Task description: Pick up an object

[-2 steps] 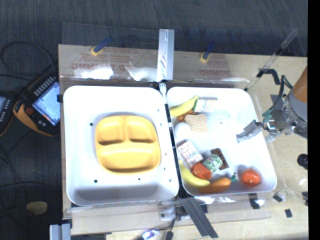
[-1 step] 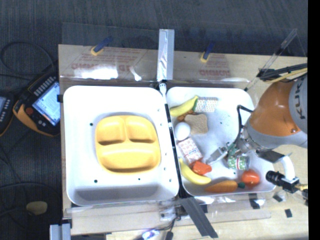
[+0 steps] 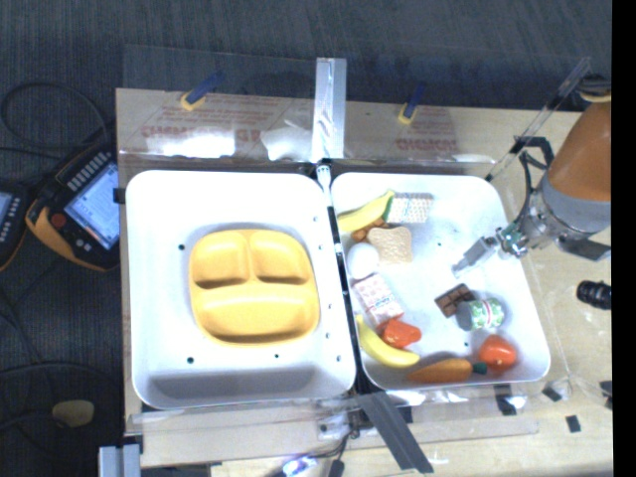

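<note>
My gripper (image 3: 477, 254) hangs over the right side of the right bin (image 3: 517, 266), above bare floor and apart from every item. Nearest to it are a brown block (image 3: 454, 299) and a green and white can (image 3: 487, 313), just below it in the view. The same bin holds a banana (image 3: 363, 212), a waffle piece (image 3: 410, 207), a toast slice (image 3: 390, 243), a white egg (image 3: 363, 260), a small carton (image 3: 376, 298), a second banana (image 3: 383, 350), a red tomato (image 3: 400, 333), a carrot (image 3: 439, 371) and an orange-red pepper (image 3: 497, 351).
The left bin (image 3: 149, 266) holds a yellow compartment tray (image 3: 254, 283). A raised divider (image 3: 338, 266) separates the bins. The arm's orange band (image 3: 586, 157) stands at the right edge. A handheld pendant (image 3: 84, 207) lies off the bench to the left.
</note>
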Robot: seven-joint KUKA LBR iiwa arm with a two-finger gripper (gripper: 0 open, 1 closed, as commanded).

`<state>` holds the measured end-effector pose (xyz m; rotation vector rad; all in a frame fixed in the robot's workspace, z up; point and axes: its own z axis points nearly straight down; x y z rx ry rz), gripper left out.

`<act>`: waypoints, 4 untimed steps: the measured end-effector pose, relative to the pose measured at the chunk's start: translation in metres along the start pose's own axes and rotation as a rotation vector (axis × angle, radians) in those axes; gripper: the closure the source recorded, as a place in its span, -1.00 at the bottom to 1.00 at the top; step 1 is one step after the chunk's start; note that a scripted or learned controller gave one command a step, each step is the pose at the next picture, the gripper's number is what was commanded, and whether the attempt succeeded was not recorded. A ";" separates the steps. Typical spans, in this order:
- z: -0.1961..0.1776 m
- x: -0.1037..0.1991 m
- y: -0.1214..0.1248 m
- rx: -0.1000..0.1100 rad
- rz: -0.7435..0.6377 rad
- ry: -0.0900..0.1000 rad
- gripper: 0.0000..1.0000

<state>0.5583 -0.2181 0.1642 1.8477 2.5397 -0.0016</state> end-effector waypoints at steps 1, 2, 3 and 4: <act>0.075 0.021 -0.028 -0.011 0.082 0.004 -1.00; 0.070 0.022 -0.030 -0.028 0.464 0.012 -1.00; 0.062 0.018 -0.034 -0.024 0.470 0.000 1.00; -0.050 0.078 -0.030 0.002 0.316 0.001 1.00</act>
